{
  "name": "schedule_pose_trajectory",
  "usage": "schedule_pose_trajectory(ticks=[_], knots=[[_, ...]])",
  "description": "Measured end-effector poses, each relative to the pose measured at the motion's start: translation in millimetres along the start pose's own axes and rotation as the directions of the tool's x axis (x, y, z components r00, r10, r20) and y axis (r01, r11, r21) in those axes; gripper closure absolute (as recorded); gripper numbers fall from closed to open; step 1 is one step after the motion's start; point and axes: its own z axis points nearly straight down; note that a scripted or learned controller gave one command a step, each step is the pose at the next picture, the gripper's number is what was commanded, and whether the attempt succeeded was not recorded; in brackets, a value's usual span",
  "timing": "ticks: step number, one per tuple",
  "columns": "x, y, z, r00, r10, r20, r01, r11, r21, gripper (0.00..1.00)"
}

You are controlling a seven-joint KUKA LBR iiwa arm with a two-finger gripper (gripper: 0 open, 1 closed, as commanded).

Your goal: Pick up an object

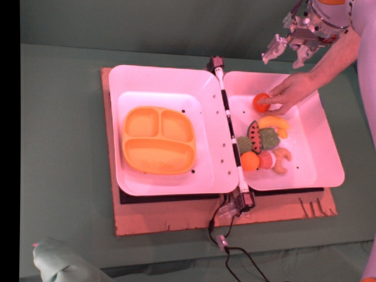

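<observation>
Left bin (135,78): orange divided plate (158,140) | right bin (317,157): toy food, hand (294,91) on orange ball (261,102) | claw (291,51) spread wide, empty, upper right, above bin rim

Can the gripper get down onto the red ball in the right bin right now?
Probably not. A person's hand rests on the red ball in the right bin, covering its right side, while the gripper hangs above the bin's far edge. The hand would need to leave first.
</observation>
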Motion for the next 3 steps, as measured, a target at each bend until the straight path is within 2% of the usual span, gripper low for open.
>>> schedule_pose_trajectory(ticks=[1, 3], knots=[[0, 0, 0, 1.000, 0.000, 0.000, 0.000, 1.000, 0.000, 0.00], [-3, -14, 115, 1.000, 0.000, 0.000, 0.000, 1.000, 0.006, 0.00]])
